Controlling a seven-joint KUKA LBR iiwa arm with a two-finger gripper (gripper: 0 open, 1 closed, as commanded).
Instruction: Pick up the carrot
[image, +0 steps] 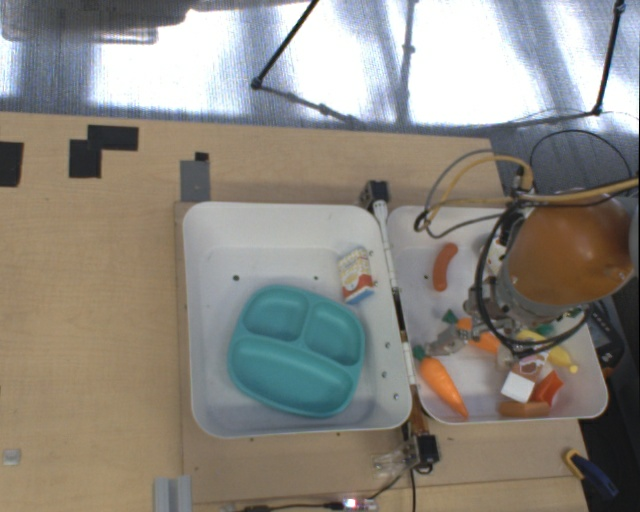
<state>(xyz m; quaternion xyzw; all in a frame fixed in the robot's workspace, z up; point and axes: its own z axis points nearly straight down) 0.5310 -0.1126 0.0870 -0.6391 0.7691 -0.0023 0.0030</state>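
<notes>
The carrot (443, 386), orange with a green leafy top, lies in the front left corner of the right bin (596, 404), its tip pointing toward the front wall. The arm's orange band (565, 250) hangs over the middle of that bin and hides what is under it. My gripper (449, 343) reaches out to the left from below the band, just behind the carrot's green top and very near it. The carrot rests on the bin floor.
Around the carrot, the right bin holds a red sausage (443, 266) at the back, a white cube (517, 387), a yellow piece (561, 358) and other small toy foods. The left bin (195, 300) holds a teal divided plate (297, 348) and a small carton (356, 274).
</notes>
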